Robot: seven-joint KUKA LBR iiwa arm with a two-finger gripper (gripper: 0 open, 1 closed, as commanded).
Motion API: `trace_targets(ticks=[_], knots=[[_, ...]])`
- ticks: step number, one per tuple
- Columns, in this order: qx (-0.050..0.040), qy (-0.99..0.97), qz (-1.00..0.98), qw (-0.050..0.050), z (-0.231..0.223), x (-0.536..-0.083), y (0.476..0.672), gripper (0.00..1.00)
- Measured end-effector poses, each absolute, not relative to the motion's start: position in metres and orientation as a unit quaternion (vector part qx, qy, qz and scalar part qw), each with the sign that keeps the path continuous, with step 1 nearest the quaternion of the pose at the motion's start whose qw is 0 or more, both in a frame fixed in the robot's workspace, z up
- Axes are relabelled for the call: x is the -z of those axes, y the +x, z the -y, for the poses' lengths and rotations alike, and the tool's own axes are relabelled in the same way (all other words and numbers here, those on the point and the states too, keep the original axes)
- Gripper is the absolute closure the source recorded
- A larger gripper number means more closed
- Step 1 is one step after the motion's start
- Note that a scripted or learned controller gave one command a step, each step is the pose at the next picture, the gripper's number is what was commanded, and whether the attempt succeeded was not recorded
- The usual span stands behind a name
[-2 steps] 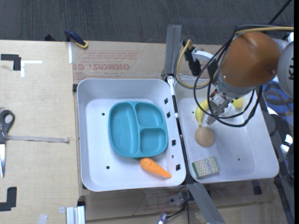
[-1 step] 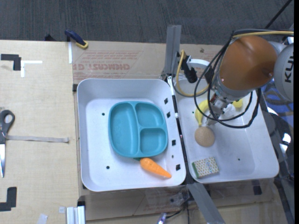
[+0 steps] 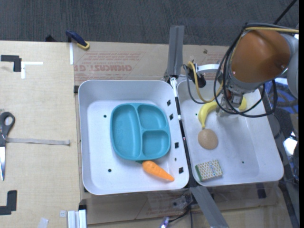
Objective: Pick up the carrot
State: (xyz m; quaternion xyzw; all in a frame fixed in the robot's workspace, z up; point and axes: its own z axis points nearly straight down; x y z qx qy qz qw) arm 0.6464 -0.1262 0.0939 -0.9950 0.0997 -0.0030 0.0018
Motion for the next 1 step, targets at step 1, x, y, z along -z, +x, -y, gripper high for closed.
trace_targets(ticks=[1], knots=[[-0.0003,-0.995,-0.101,0.002,0.0911,-0.0922,0.5616,1.0]])
